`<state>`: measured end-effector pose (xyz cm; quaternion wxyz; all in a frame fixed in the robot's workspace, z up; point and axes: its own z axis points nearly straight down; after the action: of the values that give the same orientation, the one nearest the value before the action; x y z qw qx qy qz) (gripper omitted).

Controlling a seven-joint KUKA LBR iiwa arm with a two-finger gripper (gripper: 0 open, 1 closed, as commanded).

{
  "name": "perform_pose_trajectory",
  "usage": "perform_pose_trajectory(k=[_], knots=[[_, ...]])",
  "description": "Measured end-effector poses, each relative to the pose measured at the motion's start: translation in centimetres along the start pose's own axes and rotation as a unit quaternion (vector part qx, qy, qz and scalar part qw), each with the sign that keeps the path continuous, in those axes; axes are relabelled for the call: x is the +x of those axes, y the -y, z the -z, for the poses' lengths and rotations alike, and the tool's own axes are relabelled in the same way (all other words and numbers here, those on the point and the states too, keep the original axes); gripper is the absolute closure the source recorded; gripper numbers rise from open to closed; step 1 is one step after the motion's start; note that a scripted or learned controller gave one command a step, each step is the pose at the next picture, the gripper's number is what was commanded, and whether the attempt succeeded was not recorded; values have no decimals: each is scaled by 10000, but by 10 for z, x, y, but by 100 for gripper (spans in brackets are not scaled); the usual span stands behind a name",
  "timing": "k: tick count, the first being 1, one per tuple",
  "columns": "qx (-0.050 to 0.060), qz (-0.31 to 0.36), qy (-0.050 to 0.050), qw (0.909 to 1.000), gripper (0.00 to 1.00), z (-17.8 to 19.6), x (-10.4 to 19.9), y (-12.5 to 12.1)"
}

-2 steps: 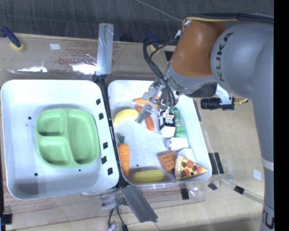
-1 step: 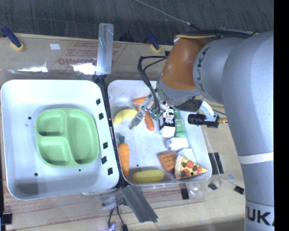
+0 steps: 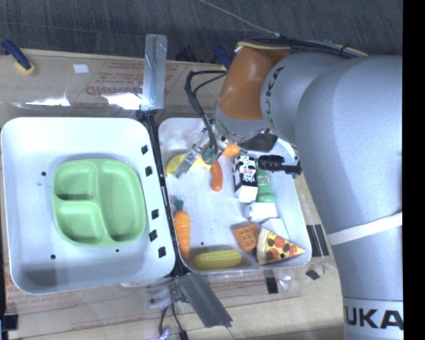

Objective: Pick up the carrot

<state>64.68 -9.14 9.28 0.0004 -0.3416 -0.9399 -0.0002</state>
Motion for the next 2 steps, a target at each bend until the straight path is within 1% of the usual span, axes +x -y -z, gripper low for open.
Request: perform_pose_trajectory(k=[1, 2], knots=[[24, 17, 61, 10000, 100, 14, -5, 3], [3, 718, 10, 9974, 100, 4, -4, 61]])
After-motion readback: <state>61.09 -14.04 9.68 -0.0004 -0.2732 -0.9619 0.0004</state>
